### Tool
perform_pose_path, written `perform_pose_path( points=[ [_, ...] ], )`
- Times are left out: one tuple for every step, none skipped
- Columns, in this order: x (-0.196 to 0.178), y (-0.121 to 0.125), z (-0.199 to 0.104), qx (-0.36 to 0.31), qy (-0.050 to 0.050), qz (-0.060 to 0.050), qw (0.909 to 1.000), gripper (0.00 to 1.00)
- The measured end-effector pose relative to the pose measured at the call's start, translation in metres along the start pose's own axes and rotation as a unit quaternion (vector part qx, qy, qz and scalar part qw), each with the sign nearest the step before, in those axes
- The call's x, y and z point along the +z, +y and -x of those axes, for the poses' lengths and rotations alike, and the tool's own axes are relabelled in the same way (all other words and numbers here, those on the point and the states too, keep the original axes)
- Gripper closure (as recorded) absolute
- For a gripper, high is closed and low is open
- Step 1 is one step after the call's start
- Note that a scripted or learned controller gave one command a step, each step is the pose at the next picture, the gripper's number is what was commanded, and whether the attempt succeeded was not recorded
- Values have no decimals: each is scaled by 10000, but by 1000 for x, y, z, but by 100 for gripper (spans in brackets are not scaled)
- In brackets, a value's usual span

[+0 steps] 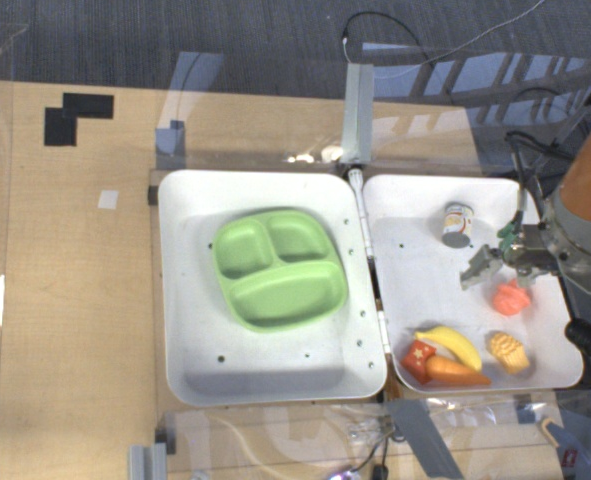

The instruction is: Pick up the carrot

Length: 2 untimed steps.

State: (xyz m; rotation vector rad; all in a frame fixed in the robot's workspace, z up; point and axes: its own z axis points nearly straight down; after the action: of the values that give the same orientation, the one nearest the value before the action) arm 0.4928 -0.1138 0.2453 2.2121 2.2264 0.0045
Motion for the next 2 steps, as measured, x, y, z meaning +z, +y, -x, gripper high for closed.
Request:
perform_pose_path(
  points=[
    [-11, 2, -1, -17, -2, 26, 10000, 100],
    [9, -5, 92, -1837, -12, 9, 9830, 100]
  ],
)
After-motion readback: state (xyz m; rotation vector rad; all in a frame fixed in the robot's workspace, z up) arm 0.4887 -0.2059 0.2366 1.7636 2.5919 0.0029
